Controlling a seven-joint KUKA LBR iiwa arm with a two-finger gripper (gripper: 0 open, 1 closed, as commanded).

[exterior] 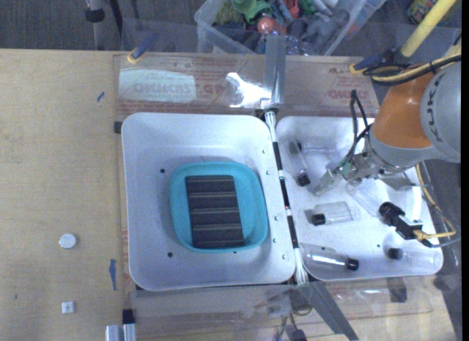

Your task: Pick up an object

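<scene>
Arm [421, 123] reaches leftward, wrist angled down.

Left bin [146, 141] is glossy white plastic; the tray [179, 193] in it smooth turquoise plastic with a dark ribbed insert [214, 211]; right-bin vials [333, 213] clear, black-capped; bench [51, 149] matt wood.

vials [331, 214] crowd right bin [432, 265]

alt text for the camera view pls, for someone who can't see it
A grey robot arm with an orange band reaches from the right into the right white bin, its gripper low among several small clear vials with black caps. The left white bin holds a teal tray with a dark ridged insert.
</scene>
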